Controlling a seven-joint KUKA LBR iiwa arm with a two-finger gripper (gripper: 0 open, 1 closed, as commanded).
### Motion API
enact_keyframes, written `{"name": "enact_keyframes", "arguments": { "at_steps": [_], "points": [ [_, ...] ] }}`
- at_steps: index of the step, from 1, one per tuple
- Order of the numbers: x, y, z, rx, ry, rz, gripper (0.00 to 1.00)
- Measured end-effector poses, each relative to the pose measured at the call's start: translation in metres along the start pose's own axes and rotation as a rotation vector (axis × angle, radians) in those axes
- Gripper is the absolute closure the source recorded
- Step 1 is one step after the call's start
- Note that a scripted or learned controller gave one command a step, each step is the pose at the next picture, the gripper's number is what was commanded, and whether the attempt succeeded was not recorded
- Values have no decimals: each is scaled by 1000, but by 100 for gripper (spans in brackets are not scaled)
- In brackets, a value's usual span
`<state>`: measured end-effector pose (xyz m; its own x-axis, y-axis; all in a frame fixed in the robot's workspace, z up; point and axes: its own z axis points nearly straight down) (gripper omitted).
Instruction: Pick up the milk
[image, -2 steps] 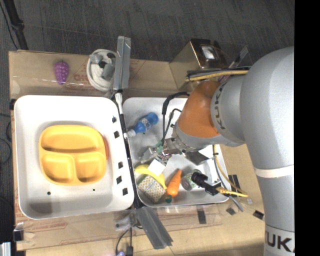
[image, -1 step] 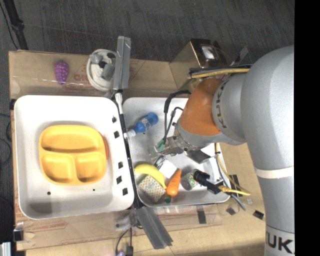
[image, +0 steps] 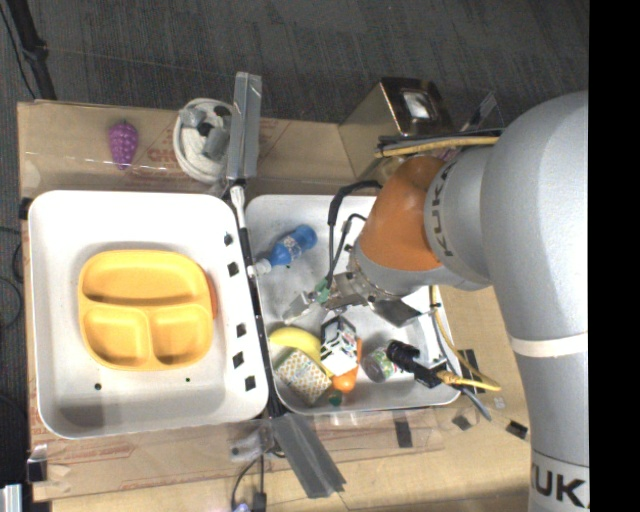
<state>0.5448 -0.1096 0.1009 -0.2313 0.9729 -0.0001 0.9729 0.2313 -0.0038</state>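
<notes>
Directly below the gripper (image: 335, 300) stands the milk (image: 341, 349), tilted, just apart. Whether the claw is gaping, I cannot tell.

Legible text appears in one location. The large grey cylindrical robot arm segment (image: 545, 300) carries dark capital letters "KU" on its housing at the lower right, beside the bench's front right corner; the lettering is cut off at the picture edge. The small black-and-white printed carton (image: 341, 349), lying in the right-hand shallow white plastic bin (image: 300, 215) near that bin's front edge, bears a printed pattern, but no characters on it can be read. The brown cardboard sheet (image: 70, 140) along the bench's back edge shows faint reddish print that is too blurred to read.
</notes>
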Motion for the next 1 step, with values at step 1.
{"name": "enact_keyframes", "arguments": {
  "at_steps": [1],
  "points": [
    [-34,-67,10,-2,1,-94,0]
  ]
}}
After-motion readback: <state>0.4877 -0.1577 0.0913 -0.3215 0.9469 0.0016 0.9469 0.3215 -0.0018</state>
